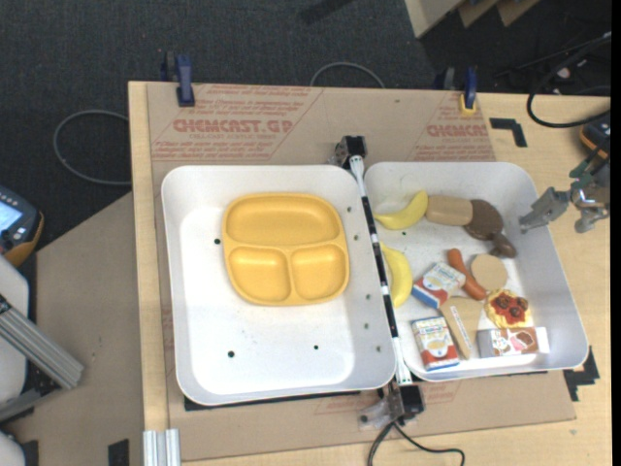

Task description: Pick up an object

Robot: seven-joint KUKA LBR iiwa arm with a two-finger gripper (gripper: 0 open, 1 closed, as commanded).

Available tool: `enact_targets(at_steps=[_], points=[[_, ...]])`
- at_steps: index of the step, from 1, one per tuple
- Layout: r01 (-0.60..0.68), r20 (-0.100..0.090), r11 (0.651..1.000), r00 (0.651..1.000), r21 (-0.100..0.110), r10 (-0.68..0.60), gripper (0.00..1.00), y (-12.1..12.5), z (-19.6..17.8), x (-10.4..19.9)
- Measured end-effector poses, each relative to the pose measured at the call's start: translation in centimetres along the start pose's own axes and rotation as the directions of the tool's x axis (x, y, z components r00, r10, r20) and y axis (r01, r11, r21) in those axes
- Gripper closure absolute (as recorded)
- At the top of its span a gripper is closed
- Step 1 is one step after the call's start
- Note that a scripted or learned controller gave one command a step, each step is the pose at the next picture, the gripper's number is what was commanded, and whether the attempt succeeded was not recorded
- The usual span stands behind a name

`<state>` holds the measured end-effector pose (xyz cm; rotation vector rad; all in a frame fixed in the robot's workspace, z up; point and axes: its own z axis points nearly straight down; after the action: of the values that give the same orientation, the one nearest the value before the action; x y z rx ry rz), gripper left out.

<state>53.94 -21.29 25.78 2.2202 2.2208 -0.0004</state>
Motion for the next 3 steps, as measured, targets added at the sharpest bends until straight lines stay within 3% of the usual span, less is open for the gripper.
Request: enact_targets(at_steps=[1,2,3], points=[[0.003,-0.001,1.0,1.0,-0.002,-0.003,0.0,1.1,16.2,-0.3],[0.007,-0.011,1.0,1.0,0.001,-0.007,0.0,8.6,17.4,-0.4],[0.016,-0.024,0.997,1.0,0.069,-0.015,0.0,11.7,17.5,-0.8]])
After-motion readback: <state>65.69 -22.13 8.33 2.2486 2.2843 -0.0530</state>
